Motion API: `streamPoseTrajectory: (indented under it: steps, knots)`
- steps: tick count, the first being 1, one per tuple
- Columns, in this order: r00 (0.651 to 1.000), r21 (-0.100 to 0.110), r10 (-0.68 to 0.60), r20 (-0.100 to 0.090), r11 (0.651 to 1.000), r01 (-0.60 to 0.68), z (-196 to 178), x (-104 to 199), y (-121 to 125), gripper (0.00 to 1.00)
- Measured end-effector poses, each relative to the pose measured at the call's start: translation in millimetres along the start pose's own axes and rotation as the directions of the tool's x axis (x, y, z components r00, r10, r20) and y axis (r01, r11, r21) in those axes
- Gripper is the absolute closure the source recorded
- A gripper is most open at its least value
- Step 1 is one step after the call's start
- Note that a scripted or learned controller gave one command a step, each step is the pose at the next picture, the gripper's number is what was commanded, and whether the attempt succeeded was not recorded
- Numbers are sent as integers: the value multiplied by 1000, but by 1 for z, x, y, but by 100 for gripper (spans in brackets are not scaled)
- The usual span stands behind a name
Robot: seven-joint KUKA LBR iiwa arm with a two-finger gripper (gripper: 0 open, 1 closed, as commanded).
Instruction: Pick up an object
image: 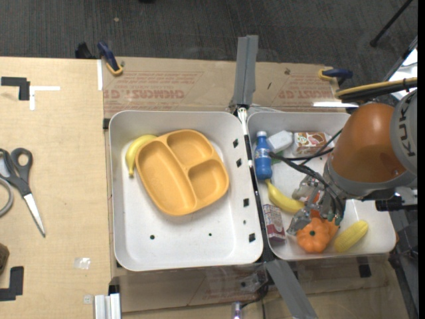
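The right bin (372,248) holds a blue bottle (262,157), a white packet (281,140), a snack packet (311,140), a yellow banana (283,198), a small wrapper (274,222), an orange pumpkin toy (315,236) and a yellow corn-like toy (350,235). My gripper (316,206) hangs low over the bin's front part. It sits just above the pumpkin toy and right of the banana. The orange wrist band (368,145) hides the bin's right middle.
The left bin (179,251) carries a yellow divided plate (182,170) with a second banana (137,150) against its left rim. Scissors (25,188) lie on the wooden bench at the left. A grey divider bar (246,72) runs between the bins at the back.
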State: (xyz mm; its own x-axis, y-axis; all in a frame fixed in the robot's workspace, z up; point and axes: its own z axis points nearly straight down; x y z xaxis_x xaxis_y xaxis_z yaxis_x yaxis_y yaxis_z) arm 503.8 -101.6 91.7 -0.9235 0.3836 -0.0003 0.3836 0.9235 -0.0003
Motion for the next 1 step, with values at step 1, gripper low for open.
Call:
streamPoseTrajectory:
  steps: [1]
  knots:
    - [1000, 0, -23, 0, 1000, 23, 0, 24, -10, 0]
